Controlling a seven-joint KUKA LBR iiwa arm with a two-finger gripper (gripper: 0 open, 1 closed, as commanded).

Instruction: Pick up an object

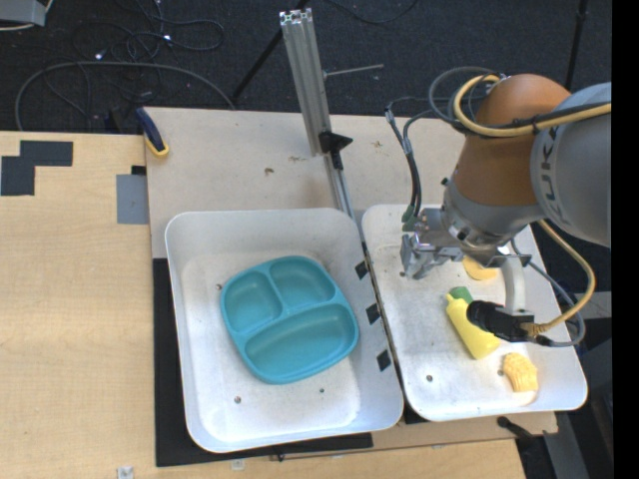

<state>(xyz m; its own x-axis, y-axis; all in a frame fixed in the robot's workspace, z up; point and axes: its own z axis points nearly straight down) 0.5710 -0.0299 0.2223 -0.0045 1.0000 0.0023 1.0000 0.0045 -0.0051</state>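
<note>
My gripper [417, 259] hangs over the far left part of the right bin [419, 367], with nothing seen in it. A yellow toy with a green tip [467, 329] lies in that bin, to the right of and nearer than the gripper. A small yellow ridged piece [519, 372] sits close to the bin's near right corner. A pale yellow round thing [481, 270] peeks out from under the wrist, partly hidden by it.
The left bin [200, 367] holds a blue divided plate [290, 317] at its middle. An upright aluminium post [308, 83] stands behind the bins. Black clips [371, 312] line the seam between the two bins.
</note>
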